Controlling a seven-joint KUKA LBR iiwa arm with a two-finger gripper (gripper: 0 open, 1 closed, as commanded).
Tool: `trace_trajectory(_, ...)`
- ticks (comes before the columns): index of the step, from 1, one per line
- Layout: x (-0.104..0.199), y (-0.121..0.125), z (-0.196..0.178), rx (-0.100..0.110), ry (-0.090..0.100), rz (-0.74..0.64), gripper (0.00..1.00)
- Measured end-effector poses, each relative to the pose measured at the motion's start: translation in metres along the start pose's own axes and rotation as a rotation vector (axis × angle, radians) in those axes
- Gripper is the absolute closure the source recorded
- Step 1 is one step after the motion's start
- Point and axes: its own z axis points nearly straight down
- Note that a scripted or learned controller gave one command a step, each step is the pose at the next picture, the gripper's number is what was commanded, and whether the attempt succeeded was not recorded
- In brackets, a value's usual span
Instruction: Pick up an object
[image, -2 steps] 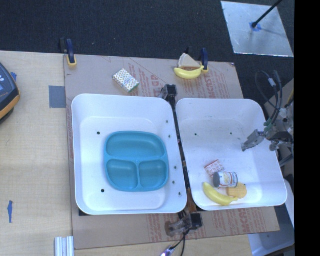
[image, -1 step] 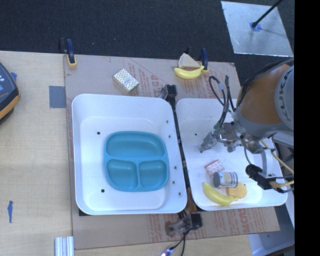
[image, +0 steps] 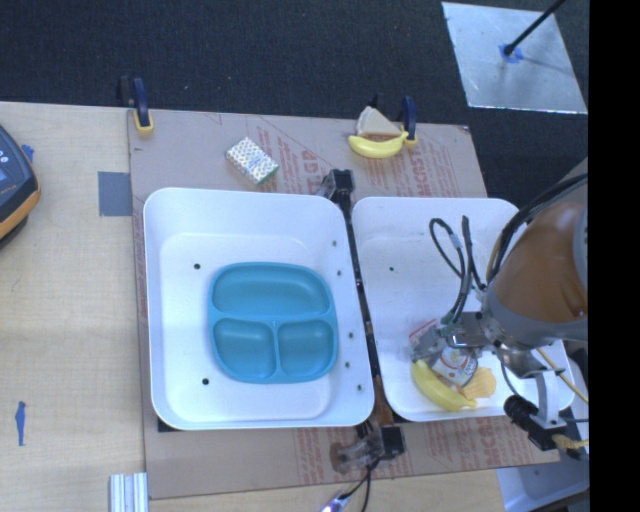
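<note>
Evenly lit from overhead, slightly soft throughout.

Bright and diffuse across the bench (image: 70, 330), with the two white bins (image: 250, 215) close to washed out and little tone left in their floors. Only faint, short shadows under the blue plate (image: 272, 322) and along the bin rims. Dark, underexposed floor at the top, broken by one pale glaring patch (image: 515, 55). Soft focus and low resolution everywhere, worst around the gripper (image: 452, 358), where small parts smeared together. No obvious bending at the edges.
</note>
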Motion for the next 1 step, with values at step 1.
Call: trace_trajectory(1,0.0184,0.0448,0.0105,-0.002,-0.001,-0.002,0.0)
